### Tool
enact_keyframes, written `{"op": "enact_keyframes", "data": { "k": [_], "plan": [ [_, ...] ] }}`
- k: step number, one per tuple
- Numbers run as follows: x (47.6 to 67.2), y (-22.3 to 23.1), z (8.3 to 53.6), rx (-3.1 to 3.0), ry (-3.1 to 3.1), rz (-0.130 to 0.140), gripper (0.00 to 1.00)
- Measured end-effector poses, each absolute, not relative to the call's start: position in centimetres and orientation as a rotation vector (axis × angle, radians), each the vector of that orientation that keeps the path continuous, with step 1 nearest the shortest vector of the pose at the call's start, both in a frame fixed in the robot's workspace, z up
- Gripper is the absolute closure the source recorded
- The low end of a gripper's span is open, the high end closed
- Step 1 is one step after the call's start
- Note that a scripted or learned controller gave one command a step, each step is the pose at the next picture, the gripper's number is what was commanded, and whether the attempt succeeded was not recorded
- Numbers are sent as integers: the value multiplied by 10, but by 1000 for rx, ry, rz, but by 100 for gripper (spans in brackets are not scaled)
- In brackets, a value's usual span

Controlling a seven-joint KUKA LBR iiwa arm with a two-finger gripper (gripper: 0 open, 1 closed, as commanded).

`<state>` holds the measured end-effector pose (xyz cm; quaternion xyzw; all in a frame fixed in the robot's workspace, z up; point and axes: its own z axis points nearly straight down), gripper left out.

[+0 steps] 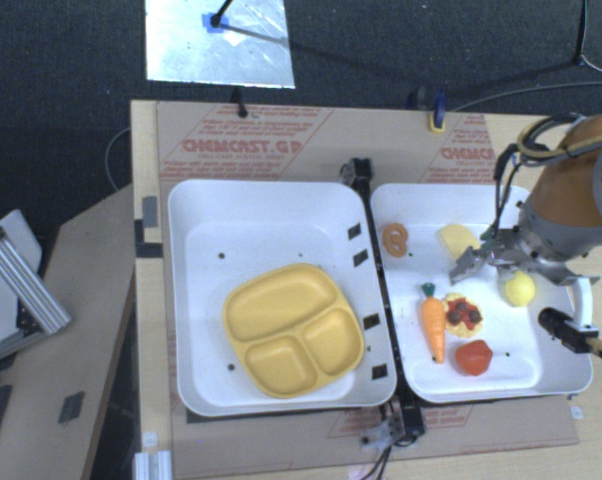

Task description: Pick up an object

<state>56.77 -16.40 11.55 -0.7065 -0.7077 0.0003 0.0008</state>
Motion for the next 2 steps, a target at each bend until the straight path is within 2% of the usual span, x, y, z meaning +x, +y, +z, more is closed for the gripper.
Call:
{"op": "enact_keyframes", "data": {
  "k": [1,2],
  "plan": [
    [568,-164,83,-2220,-2222,1,0],
    [569,-164,95,-2222,-2225,-3,100]
  ]
}}
